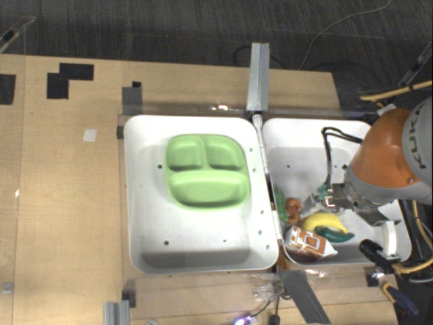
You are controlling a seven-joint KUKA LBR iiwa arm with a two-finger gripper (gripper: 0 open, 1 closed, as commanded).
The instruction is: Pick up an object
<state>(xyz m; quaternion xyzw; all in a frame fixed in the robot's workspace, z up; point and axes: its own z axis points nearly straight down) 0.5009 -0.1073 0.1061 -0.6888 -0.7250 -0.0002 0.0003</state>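
Hovering low over the near end of the right bin [298, 144], gripper [333, 200] sitting just above and touching-close to the banana [323, 222], which lies with its long axis running roughly left-right along the bin's near edge, dark green tip pointing toward the bin's right wall. Can't tell whether the gripper is apart or together, wrist blocking too much, and nothing visibly held between anything. Crowded down there too: brown snack packet [309, 244] right against the banana toward the near-left corner, small orange thing [293, 207] just left, green divided plate [205, 169] alone in the left bin [145, 202].
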